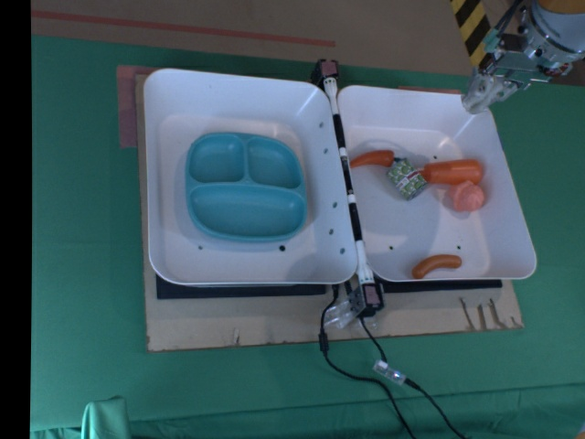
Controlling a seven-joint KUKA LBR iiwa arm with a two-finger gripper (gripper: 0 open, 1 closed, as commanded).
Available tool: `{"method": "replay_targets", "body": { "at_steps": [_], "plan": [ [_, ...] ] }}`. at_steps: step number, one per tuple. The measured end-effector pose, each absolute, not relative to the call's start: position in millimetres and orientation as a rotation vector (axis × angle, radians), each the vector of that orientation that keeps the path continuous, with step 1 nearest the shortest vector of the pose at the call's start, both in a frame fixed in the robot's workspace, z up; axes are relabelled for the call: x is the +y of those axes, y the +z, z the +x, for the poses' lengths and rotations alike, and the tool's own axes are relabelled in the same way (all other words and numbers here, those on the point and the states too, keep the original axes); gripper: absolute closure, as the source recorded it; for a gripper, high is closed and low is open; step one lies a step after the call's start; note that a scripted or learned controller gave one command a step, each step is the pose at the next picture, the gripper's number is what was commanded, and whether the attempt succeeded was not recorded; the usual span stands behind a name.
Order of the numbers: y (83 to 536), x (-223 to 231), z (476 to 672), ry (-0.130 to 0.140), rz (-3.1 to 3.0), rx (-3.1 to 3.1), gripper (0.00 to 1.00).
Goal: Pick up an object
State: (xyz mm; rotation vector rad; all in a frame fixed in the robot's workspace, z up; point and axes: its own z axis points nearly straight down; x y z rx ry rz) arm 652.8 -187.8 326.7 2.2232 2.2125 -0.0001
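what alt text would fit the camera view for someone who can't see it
The gripper hovers above the far right corner of the right bin, which holds two carrots, a small can, a pink piece and a sausage. The left bin holds a teal divided plate.

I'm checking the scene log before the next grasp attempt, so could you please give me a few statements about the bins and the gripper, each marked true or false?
1. The teal divided plate lies in the left bin. True.
2. The gripper hovers over the left bin. False: it is at the far corner of the right bin.
3. The small can lies between two orange pieces. True.
4. The sausage rests on the plate. False: it lies in the right bin, near its front edge.
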Motion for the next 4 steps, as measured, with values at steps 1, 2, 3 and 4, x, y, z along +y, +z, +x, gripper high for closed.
{"method": "replay_targets", "body": {
  "at_steps": [1,2,3,4],
  "plan": [
    [244,-183,700.9,0.001,2.220,2.215,1.00],
    [333,-187,700.7,0.003,2.219,2.214,1.00],
    [365,-186,700.5,0.004,2.219,2.214,1.00],
    [367,-179,700.4,0.002,2.221,2.213,1.00]
  ]
}}
